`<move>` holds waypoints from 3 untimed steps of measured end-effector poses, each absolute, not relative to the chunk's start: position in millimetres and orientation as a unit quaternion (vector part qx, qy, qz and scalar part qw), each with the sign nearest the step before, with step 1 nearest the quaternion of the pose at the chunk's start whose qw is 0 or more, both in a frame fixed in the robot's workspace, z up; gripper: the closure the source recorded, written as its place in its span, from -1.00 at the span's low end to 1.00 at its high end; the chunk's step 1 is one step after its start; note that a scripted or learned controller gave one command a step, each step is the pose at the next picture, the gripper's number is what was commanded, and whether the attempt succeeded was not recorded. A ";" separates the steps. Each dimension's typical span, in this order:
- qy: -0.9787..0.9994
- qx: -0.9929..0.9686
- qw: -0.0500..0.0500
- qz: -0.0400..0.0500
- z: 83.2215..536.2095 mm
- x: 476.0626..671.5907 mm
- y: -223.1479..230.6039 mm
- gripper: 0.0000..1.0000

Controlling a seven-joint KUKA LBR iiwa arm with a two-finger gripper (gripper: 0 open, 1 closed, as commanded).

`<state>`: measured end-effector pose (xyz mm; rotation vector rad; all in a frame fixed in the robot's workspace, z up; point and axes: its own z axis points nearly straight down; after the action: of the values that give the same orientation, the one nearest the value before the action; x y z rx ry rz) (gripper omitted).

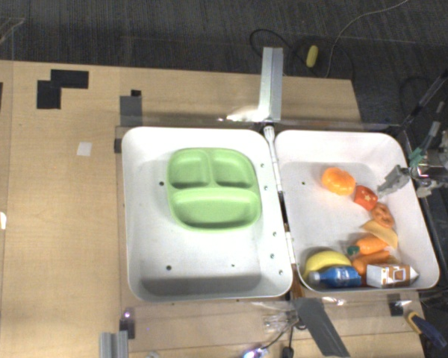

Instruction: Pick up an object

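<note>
Two white bins sit side by side on the worktop (pixel 52 222): the left bin (pixel 145 274) holds one green sectioned plate (pixel 212 187), and the right bin (pixel 313 151) holds roughly eight toy foods, including one orange (pixel 338 180), one red pepper (pixel 365 197), one banana (pixel 327 260), one blue bottle (pixel 337 277) and one carton (pixel 390 275). The tool (pixel 394 179) sits at the right bin's right edge, just beside the red pepper; whether it is clenched or released cannot be told.

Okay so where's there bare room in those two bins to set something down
Left bin: bare floor borders the green tray, widest along its near wall. Right bin: its far-left stretch, behind the orange, lies open. Crowded: the near-right corner around the banana and carton.
</note>
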<state>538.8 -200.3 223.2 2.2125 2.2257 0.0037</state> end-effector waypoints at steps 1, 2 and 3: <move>0.719 0.695 0.002 0.001 143.5 588.1 -172.3 -1.00; 0.720 0.694 0.004 0.003 155.9 590.5 -171.3 1.00; 0.595 0.804 0.004 0.004 88.7 634.0 -134.6 1.00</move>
<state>634.0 -134.6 88.7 2.5198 1.8639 0.0121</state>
